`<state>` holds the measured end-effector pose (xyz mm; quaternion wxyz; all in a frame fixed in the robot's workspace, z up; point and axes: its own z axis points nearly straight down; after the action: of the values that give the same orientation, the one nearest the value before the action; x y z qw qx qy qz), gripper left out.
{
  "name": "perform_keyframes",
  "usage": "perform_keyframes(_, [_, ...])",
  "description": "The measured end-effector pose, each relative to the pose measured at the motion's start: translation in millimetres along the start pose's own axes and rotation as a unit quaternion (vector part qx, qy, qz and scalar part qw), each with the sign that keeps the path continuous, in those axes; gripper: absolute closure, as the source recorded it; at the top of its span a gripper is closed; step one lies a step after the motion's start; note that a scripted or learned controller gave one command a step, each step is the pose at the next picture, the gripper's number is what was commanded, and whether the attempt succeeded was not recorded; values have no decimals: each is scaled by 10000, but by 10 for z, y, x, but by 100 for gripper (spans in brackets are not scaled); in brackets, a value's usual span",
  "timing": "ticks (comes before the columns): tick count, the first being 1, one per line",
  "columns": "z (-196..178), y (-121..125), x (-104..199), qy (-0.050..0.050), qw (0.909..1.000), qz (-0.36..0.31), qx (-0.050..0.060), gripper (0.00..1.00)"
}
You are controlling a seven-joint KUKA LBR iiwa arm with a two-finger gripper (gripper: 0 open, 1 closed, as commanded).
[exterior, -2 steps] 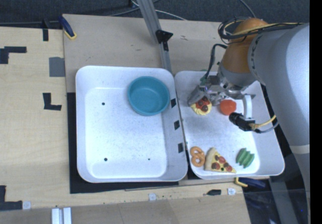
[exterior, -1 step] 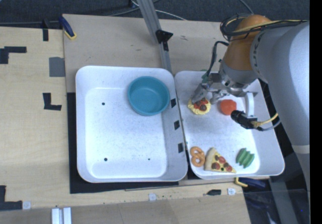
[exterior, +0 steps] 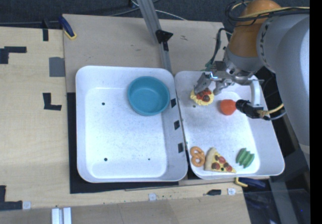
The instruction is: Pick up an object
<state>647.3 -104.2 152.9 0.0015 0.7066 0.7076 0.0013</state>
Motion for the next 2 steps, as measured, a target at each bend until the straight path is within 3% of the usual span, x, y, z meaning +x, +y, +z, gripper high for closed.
perform_keyframes(2, [-918, 52, 75, 0, 10000, 3, 5, 100])
